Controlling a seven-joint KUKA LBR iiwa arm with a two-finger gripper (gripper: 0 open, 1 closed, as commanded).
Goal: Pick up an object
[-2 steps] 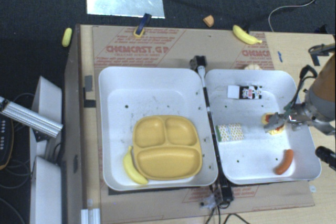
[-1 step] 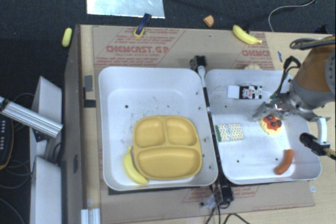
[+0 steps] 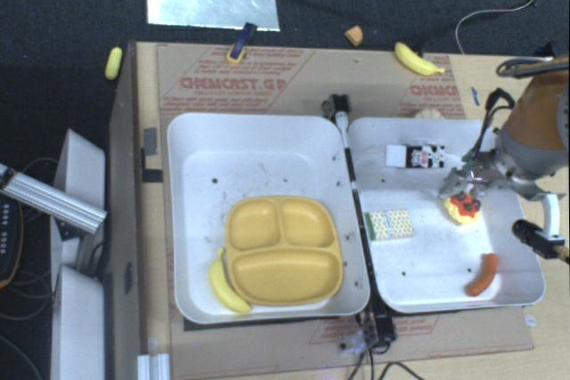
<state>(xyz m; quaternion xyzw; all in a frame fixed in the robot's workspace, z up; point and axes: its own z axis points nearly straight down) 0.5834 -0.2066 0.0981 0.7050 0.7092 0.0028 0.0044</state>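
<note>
My gripper hangs over the right bin, near its right wall, and the grey arm comes in from the right. Just below the gripper's tip, touching it or nearly so, lies a small red and yellow toy. An orange sausage rests near the bin's front right corner. A white card with green dots lies by the left wall. A black and white box sits at the back.
The left bin holds a yellow divided plate with a banana at its left edge. Outside the bins, another banana, a small orange piece and a yellow object lie on the bench.
</note>
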